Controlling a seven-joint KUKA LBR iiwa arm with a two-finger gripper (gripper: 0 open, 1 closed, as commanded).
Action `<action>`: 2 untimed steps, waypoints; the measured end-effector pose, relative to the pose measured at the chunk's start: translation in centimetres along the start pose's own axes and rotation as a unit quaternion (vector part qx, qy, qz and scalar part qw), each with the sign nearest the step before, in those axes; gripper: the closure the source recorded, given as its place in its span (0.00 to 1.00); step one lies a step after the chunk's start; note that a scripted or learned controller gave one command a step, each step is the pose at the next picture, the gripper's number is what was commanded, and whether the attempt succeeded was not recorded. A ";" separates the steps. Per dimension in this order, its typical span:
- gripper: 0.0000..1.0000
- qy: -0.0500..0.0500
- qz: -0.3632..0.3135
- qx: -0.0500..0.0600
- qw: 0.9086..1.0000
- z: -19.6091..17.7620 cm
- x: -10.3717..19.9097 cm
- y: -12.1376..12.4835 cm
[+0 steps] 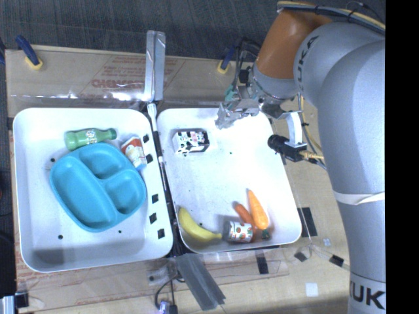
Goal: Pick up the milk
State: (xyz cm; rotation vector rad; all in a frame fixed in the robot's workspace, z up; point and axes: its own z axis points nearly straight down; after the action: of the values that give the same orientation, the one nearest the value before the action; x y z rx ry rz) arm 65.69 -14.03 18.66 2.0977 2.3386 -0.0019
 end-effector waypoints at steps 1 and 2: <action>0.00 -0.004 -0.057 -0.011 0.998 6.9 2.9 0.9; 0.00 -0.005 0.009 -0.013 1.000 7.2 3.5 1.1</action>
State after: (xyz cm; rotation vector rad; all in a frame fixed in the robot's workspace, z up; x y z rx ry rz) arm 66.44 -10.43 11.45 2.1028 2.3006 0.0170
